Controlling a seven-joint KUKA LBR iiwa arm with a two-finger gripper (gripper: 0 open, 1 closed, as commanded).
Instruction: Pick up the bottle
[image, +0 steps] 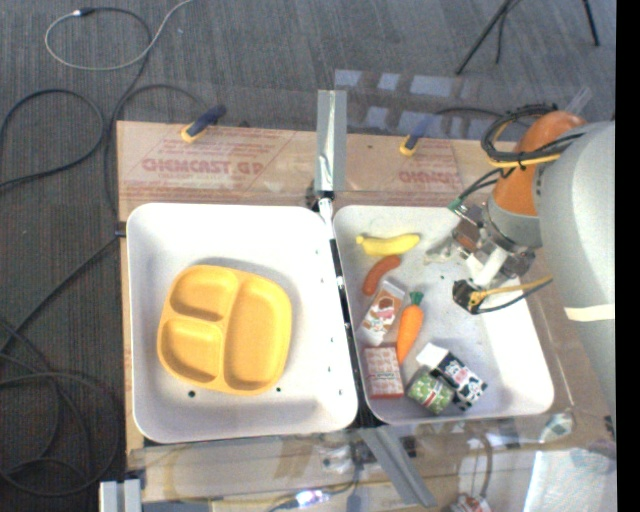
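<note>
The bottle (380, 318) is small and white with a red and pink label. It lies in the right bin (520, 375), left of centre, between a red sausage (380, 273) and a pink box (382, 371). An orange carrot (408, 330) touches its right side. My gripper (458, 238) hangs over the bin's upper right part, up and to the right of the bottle and well apart from it. Nothing shows in its grasp.
A yellow banana (388, 243) lies at the right bin's top. A green can (430, 391) and a black-and-white carton (462, 380) sit near its front edge. The left bin (145, 250) holds a yellow divided plate (226, 326).
</note>
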